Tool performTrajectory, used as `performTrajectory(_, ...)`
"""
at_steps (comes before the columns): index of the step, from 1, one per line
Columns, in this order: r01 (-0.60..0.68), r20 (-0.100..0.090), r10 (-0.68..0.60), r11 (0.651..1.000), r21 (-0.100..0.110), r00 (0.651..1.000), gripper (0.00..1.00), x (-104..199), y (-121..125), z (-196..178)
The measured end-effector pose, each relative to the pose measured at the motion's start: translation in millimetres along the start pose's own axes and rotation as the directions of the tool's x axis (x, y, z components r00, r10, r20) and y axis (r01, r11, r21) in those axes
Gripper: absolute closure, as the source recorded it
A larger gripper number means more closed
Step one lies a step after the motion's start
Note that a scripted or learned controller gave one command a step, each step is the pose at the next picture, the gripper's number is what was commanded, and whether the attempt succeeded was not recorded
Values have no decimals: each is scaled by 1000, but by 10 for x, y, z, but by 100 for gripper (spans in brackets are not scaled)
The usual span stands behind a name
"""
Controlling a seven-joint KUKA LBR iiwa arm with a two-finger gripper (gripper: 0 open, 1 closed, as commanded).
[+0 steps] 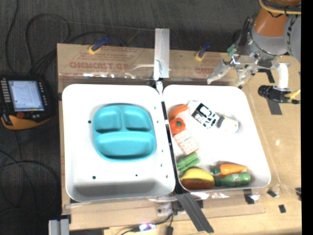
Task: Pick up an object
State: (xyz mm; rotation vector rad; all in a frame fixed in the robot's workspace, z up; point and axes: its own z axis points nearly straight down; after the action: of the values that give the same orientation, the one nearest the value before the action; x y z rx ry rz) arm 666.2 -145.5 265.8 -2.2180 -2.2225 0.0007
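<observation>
Bins sat side by side — the left bin [78, 180] bore a blue tray [124, 132], the right bin [254, 146] my toys. I saw the gripper [230, 72] spread open, empty, above its far rim — the white bottle [213, 117] lay below, well apart.

The right bin [254, 131] holds a cluster of toy foods. A white bottle with a black label [211, 117] lies tilted near the far side. An orange tomato [177, 125] and a pink patterned packet [186, 142] sit along the left wall. A green pod [188, 161], a yellow-and-red fruit [197, 177], a carrot [232, 169] and a dark green vegetable [234, 179] crowd the near edge.
</observation>
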Motion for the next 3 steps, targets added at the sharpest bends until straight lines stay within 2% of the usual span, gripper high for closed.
performTrajectory(1,102,4,-102,995,-2,995,0,466,-453,1337)
performTrajectory(2,266,4,-266,964,0,964,0,-177,-225,731)
performTrajectory(3,412,4,-412,911,-1,911,0,223,-171,1708)
